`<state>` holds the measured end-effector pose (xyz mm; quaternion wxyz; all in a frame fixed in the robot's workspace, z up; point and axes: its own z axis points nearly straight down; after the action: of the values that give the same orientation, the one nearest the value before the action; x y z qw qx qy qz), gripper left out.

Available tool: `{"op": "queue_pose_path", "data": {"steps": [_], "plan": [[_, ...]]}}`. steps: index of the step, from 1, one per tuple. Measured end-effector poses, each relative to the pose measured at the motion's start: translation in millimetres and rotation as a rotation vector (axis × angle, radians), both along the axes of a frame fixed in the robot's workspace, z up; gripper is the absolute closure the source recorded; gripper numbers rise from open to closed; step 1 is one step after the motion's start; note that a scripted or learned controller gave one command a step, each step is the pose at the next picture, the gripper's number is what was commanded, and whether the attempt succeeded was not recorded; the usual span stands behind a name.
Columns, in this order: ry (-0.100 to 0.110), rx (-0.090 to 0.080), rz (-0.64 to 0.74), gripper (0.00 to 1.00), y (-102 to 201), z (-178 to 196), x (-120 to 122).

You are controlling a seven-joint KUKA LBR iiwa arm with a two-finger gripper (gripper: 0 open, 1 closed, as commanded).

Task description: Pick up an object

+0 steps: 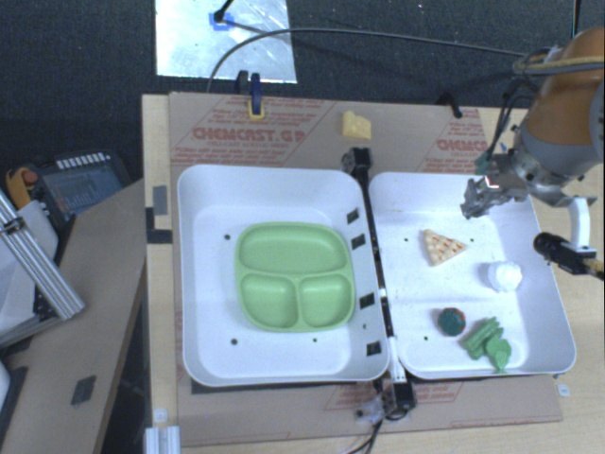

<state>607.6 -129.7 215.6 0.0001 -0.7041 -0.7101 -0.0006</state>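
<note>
Closest to where I stand, at the front of the right bin, lies a leafy green toy, and just beside it, on the side toward the left bin, a dark green ball. A little further back and nearer the arm's side sits a small white lump. Taking the pizza slice as the landmark, all three of these lie in front of it and well apart from it.

The slice is the likeliest pick, I'd judge. It lies flat near the middle of the right bin, its wide crust end toward the left bin and its tip pointing toward the arm's side (so its long axis runs roughly across the bin).

Behind the slice and off toward the arm's side hangs the tool, above the rear part of the right bin. Nothing shows between its fingers; how far apart they stand I cannot tell from here. So the slice lies forward of the tool and a bit toward the left bin: near, not touching.

The left bin holds a green divided tray. Beyond the bins, on the counter, sits a yellow block.
</note>
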Motion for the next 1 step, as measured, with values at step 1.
{"op": "queue_pose_path", "data": {"steps": [1], "plan": [[-0.002, 0.000, 0.001, 1.00, 49.8, 9.9, 7.1]]}}
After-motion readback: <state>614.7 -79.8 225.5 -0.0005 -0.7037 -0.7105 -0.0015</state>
